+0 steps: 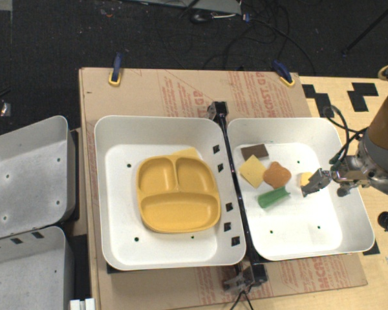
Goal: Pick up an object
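Observation:
The right bin (323, 237) holds a brown block (254, 152), a pale yellow wedge (251, 171), an orange lump (277, 174) and a green block (272, 197), clustered in its left half. A small yellow piece (305, 178) lies further right. My gripper (315, 183) reaches in from the right, low over the bin, with its tip right against that yellow piece. Whether the piece is gripped is not visible.
The left bin (116, 237) carries a yellow divided plate (178, 194). A black divider (233, 192) runs between the bins. Grey trays (26, 173) lie off the bench at the left. Cables hang by my wrist at the right bin's edge.

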Motion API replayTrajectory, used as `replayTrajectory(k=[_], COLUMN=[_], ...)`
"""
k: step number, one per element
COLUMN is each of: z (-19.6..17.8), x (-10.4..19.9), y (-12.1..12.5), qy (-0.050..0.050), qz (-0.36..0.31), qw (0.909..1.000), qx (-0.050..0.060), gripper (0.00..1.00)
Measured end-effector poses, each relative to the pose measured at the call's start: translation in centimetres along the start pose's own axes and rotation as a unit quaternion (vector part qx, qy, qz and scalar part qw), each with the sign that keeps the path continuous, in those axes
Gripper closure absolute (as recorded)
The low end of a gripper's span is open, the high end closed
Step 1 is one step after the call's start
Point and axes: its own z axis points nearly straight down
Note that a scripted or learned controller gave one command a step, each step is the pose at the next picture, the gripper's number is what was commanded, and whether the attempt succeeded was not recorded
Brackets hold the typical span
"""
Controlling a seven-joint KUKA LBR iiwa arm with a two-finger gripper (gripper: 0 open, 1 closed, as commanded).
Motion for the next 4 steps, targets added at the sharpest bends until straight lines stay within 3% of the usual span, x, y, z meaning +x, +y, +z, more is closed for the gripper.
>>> replayTrajectory(k=[1,3,4], z=[-0.6,10.0,12.8], x=[0.0,-0.3,-0.2], y=[0.3,0.0,-0.1], qy=[-0.001,0.000,-0.001], qz=[-0.002,0.000,-0.001], qw=[1.0000,1.0000,1.0000], qx=[-0.006,-0.003,-0.005], gripper=[0.00,0.00,0.00])
